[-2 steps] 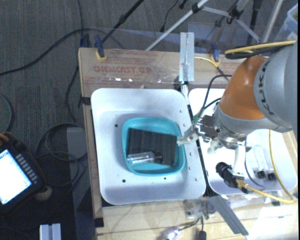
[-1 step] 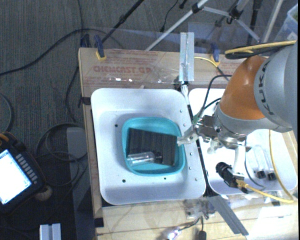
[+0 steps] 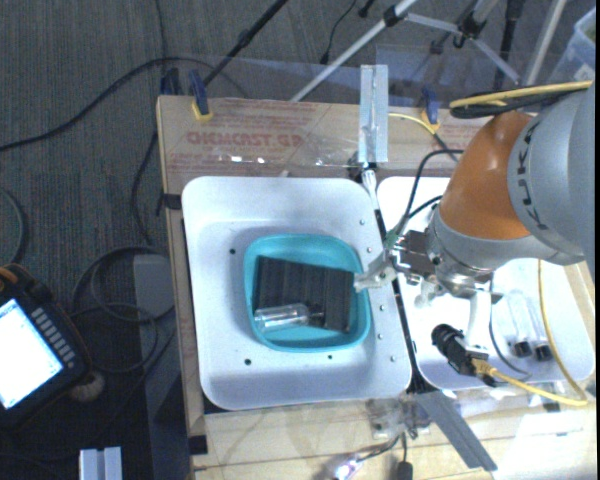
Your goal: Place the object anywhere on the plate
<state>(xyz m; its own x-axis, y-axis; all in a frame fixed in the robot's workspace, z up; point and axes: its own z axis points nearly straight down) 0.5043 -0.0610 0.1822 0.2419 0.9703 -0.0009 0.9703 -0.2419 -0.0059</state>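
Claw tips (image 3: 372,276) half-hidden by arm (image 3: 500,198), obj (image 3: 280,316) blurry on plate (image 3: 306,251).

Black block (image 3: 302,283) and vial (image 3: 282,315) crowding plate (image 3: 310,247).

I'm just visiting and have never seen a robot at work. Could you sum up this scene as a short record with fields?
left bin: holds a teal plate
teal plate: bears a dark flat object and a small clear piece
dark flat object: lies on the plate
small clear piece: on the object's near edge
arm: over the right bin
right bin: white, beside the left one
pincer: state cannot be told
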